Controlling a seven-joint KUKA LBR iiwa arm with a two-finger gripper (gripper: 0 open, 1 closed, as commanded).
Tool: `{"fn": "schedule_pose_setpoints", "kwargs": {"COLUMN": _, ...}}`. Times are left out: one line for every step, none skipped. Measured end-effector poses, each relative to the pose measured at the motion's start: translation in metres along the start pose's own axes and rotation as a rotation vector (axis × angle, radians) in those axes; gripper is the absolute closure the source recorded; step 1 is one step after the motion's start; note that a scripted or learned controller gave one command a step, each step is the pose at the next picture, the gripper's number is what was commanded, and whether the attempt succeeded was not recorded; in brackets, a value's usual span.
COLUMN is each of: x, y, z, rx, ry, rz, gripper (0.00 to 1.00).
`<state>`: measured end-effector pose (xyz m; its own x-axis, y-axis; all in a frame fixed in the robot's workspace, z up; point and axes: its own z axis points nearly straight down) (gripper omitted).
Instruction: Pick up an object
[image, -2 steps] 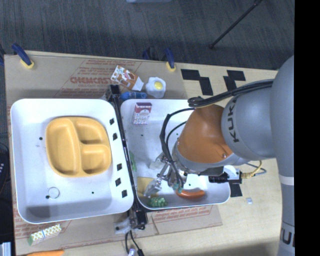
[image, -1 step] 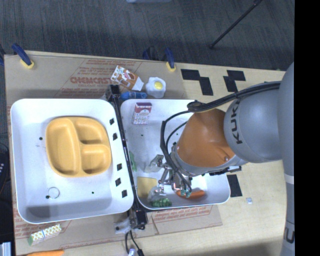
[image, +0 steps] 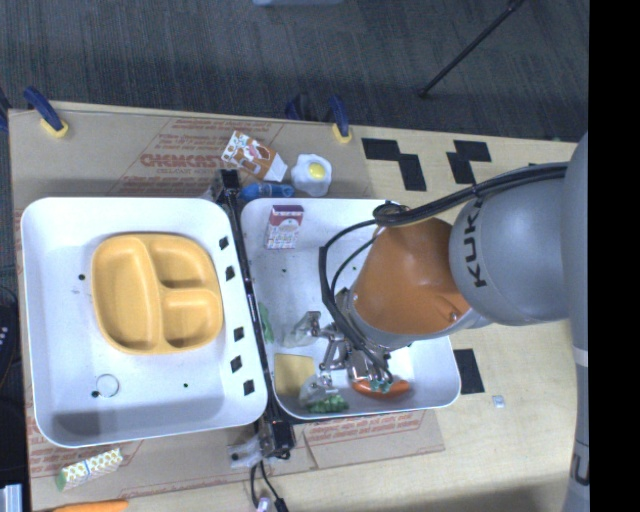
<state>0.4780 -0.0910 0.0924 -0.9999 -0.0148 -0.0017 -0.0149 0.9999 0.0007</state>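
Carrot-like orange toy (image: 385, 388) lay against the near wall of the right bin (image: 290, 285), beside green scraps (image: 325, 403) and a yellow card (image: 292, 372). We saw the arm's pincer (image: 345, 362) lowered just over this cluster, seemingly lining up a grab; whether it stood apart or together we could not tell. A yellow divided tray (image: 158, 290) sat in the left bin (image: 50, 310) on the worktop (image: 500, 440).

The left bin (image: 40, 300) offers open white floor around the yellow divided tray (image: 157, 291) at its middle — widest along the near edge. In the right bin (image: 262, 300), the arm (image: 470, 265) covers the right half, and small items (image: 340, 385) crowd the near wall — bare floor lies left of centre, below the carton (image: 284, 226) at the far wall.
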Motion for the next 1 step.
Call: {"fn": "schedule_pose_setpoints", "kwargs": {"x": -0.0048, "y": -0.0115, "z": 0.0007, "rx": 0.0, "ry": 0.002, "rz": -0.431, "gripper": 0.0}}
